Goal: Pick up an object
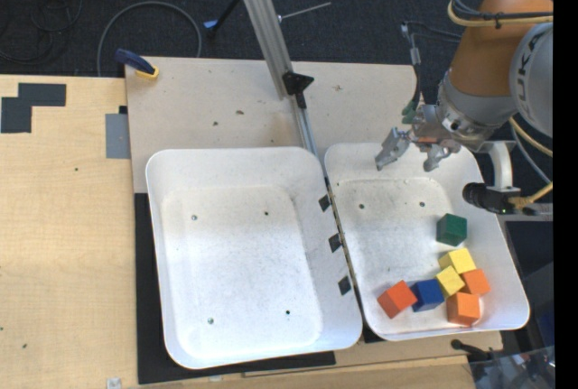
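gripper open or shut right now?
Open. The two-finger gripper hangs above the far end of the right white bin, its fingers spread apart with bare gap between, nothing held.

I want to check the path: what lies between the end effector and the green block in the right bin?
In the camera view, only bare white floor of the right bin lies between the end effector and the green block.

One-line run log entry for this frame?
gripper: open, holding nothing, above far edge of right bin | blocks: untouched, clustered in near corner | pick: not yet done

Partial lettering on arm [540,80], possibly "KU".
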